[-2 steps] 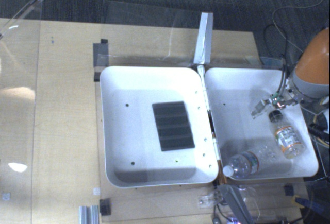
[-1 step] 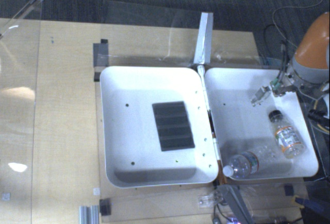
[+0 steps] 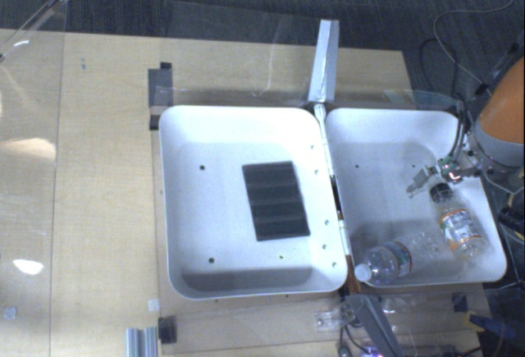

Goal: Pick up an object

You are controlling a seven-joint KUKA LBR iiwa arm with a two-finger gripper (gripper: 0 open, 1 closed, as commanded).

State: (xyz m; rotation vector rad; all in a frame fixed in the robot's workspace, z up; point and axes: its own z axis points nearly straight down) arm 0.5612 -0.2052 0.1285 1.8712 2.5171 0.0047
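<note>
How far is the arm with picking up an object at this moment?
Nothing looks done yet: no object is lifted. In hand: the gripper is low in the right bin, right above a clear plastic bottle lying on the floor. A second bottle lies near the front wall, and the dark ridged pad lies in the left bin. Grasping and lifting are left.

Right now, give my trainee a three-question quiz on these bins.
1. True or false: the dark ridged pad lies in the right bin.
2. Which thing lies nearest the gripper? A) capped bottle B) labelled bottle C) pad
3. Fill in: the capped bottle lies on its ____ against the right bin's near wall.

Key: 1 false, it lies in the left bin; 2 B; 3 side.
</note>
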